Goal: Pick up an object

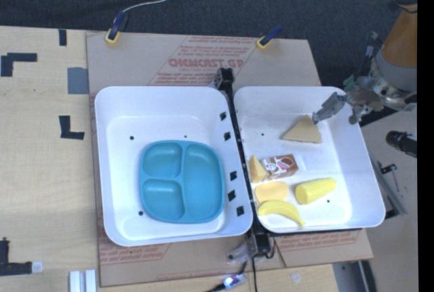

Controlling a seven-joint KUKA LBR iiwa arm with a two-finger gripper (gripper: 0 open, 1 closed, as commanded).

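Observation:
The right bin (pixel 352 169) holds several food-like items. A tan wedge (pixel 302 131) lies at its upper middle. Lower down are a brown and white packet (pixel 280 164), a small yellow wedge (pixel 255 168), a pale yellow block (pixel 271 190), a yellow cylinder (pixel 315 190) and a banana (pixel 280 212). My gripper (pixel 340 113) hangs over the bin's upper right part, just right of the tan wedge. Its fingers stand apart with nothing between them; the left fingertip (pixel 325 110) is close to the wedge's upper corner.
A blue divided plate (pixel 182 181) lies in the left bin (pixel 112 148). A black divider (pixel 234 148) with clips runs between the bins. Both bins sit on a cardboard sheet (pixel 196 60). The arm's orange band (pixel 401 40) is at the right edge.

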